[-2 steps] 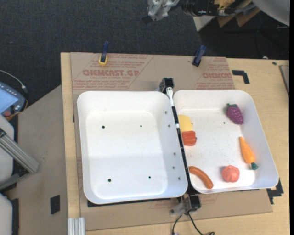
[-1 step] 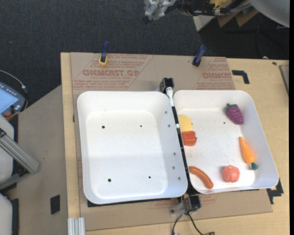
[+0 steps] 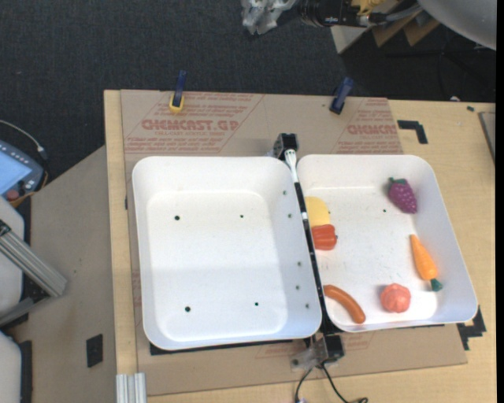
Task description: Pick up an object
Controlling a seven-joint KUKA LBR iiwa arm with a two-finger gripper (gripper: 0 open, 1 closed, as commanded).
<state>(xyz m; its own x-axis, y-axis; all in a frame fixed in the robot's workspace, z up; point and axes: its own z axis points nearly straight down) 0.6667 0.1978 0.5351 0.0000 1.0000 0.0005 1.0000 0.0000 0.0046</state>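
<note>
Lettering "CHEMCAST GP" runs across board (image 3: 236,118) behind bins (image 3: 209,177).

1. The gripper (image 3: 260,14) is cut off by the top edge; its fingers are a pale blur.
2. Beside it, the arm (image 3: 465,20) leaves the corner, mostly out of frame.
3. Well below the gripper, the yellow piece (image 3: 316,209) sits half tucked behind the orange-red one (image 3: 324,237).

Brown board (image 3: 260,118) behind the bins: red print "CHEMCAST GP" at left, repeated at right but partly cut off there; smaller lines unreadable.
</note>
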